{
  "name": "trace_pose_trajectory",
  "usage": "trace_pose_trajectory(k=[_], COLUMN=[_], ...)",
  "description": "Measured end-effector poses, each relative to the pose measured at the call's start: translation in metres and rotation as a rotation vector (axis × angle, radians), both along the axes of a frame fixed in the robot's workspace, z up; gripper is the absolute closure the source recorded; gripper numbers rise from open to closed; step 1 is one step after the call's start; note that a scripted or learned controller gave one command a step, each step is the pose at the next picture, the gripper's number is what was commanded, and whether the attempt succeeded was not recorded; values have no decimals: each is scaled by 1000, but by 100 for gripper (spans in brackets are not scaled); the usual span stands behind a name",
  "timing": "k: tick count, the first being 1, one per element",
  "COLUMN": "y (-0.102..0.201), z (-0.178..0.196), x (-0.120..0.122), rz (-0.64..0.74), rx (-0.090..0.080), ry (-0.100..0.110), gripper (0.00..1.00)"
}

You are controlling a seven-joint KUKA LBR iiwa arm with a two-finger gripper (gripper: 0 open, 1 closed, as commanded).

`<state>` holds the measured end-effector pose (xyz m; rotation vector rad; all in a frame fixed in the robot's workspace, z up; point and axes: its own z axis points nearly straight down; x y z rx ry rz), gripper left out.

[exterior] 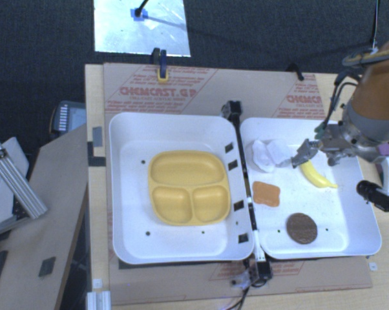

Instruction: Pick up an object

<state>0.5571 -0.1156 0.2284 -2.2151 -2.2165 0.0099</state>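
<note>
From my station I take the yellow divided plate point(187, 187) as my landmark; it sits in the middle of the left white bin point(126, 141), the biggest thing on the bench. Right of the plate, across the black clips on the shared rim, is the right white bin point(356, 237), which holds all the loose items. The arm point(377, 92) comes in at the far right, up and right of the plate, its orange band above the grey wrist. The gripper point(313, 151) hangs over the right bin, well right of the plate's top edge; I cannot tell how its fingers are set, and I see nothing between them.

The crumpled white object point(267, 154) lies right of the plate's upper rim, just beside the gripper tip. The banana point(316, 175) lies further right, just below the gripper, tilted. The brown round disc point(302, 228) sits right of and below the plate. The orange piece point(266, 194) lies nearest the plate, level with its lower compartments.
</note>
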Motion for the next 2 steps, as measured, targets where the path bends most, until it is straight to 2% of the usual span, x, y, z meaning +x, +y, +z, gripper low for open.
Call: trace_pose_trajectory(k=[1,2], y=[0,-6], z=[6,-49], x=[2,-6], rz=[2,0], rx=[-2,-1], ry=[-12,-7], gripper=[0,0])
